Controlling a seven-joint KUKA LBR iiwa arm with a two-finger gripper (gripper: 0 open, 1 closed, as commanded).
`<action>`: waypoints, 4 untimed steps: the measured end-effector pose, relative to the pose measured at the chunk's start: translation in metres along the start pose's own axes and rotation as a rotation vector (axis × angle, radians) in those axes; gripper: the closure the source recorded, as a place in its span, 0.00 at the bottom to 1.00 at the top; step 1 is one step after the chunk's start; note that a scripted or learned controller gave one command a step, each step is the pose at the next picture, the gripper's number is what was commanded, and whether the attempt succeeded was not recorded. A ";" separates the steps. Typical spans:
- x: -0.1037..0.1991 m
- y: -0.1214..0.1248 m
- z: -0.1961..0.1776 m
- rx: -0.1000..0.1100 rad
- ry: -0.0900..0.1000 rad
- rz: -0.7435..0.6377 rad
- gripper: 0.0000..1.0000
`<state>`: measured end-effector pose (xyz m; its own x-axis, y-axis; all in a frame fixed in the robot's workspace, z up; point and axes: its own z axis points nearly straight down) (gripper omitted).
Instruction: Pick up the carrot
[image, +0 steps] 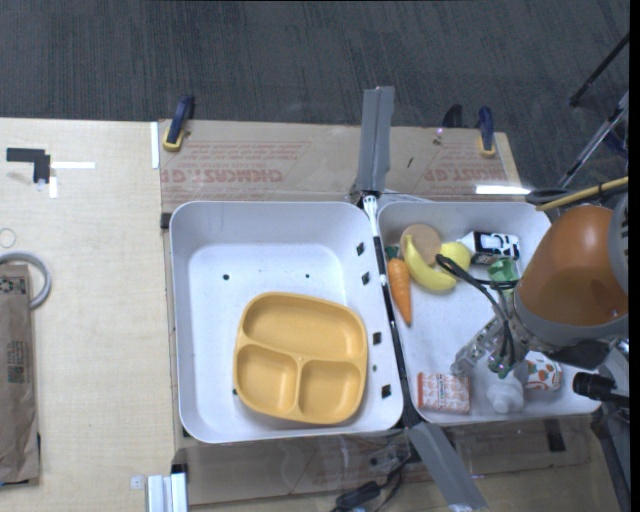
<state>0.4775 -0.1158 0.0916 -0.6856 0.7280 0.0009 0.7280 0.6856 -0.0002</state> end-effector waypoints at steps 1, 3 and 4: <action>0.072 0.069 -0.100 0.000 -0.002 -0.258 1.00; 0.056 0.089 -0.100 -0.001 -0.002 -0.879 1.00; 0.012 0.076 -0.255 -0.002 -0.005 -0.462 1.00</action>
